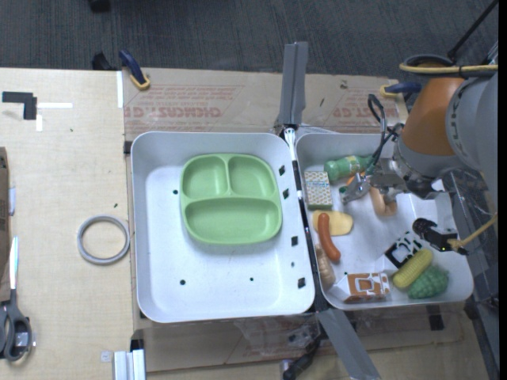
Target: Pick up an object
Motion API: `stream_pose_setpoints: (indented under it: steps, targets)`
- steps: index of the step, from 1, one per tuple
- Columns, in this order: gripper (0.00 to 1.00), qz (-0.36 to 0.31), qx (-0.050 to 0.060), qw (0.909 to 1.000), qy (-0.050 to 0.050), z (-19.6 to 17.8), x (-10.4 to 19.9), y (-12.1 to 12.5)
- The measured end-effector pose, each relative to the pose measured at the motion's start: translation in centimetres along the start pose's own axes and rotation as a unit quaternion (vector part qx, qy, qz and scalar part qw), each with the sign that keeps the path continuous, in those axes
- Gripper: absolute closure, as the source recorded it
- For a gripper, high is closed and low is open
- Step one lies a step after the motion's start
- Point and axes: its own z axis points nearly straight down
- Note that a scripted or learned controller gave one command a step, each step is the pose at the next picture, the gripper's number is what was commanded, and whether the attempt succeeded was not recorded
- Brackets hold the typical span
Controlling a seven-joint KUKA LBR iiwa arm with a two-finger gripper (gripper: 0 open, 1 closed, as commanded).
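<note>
We see red printed letters on the cardboard sheet [207, 101] behind the bins, but they stand upside down and we cannot read them surely. The small orange box [367, 286] has print too small to read.

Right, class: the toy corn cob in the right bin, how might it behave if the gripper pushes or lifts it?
The corn cob looks rounded and tapered, so a push would probably roll it. It leans on the green broccoli-like toy, which may block rolling that way. Its smooth surface looks like plastic: likely light, possibly slippery.
</note>
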Motion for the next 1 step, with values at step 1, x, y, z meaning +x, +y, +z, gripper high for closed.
stream_pose_setpoints:
  steps: [1]
  targets:
    - [1.0, -0.001, -0.001, 1.0, -0.002, -1.03, -0.17, 0.05]
